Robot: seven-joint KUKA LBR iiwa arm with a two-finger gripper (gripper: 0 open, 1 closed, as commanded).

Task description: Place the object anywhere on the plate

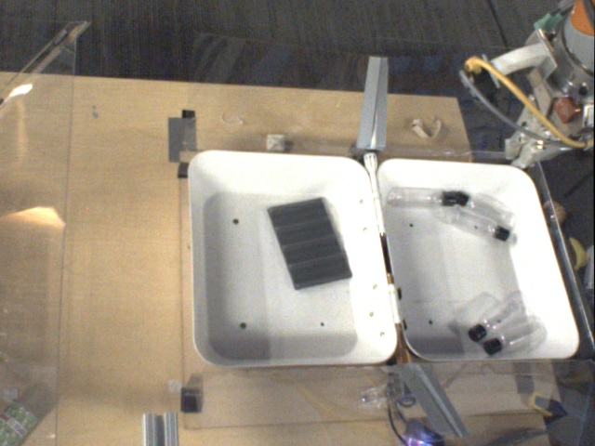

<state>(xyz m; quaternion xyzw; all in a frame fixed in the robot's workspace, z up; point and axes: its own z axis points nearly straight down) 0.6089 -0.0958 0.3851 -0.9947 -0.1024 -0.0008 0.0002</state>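
Item: gripper [530, 144], at the lower end of the grey arm [556, 59], upper right corner of the view, above the far right corner of the right bin [437, 277]. Its working end is lost among brackets and a looping yellow cable [507, 86], so whether it is open or closed cannot be told; nothing is seen held. The arm is cut off by the top and right edges of the frame. Item: objects, clear plastic tubes with black caps, all in the right bin. One group [469, 214] lies along the far side; a second group [502, 325] lies in the near right corner. Being transparent against white, their outlines are faint and the exact count is uncertain; the black caps are the plainest marks. Item: plate [310, 242], a dark grey ribbed rectangle, flat on the floor of the left bin [232, 295], turned at a slant, well apart from the tubes. Both bins sit side by side on the tan bench [112, 277].
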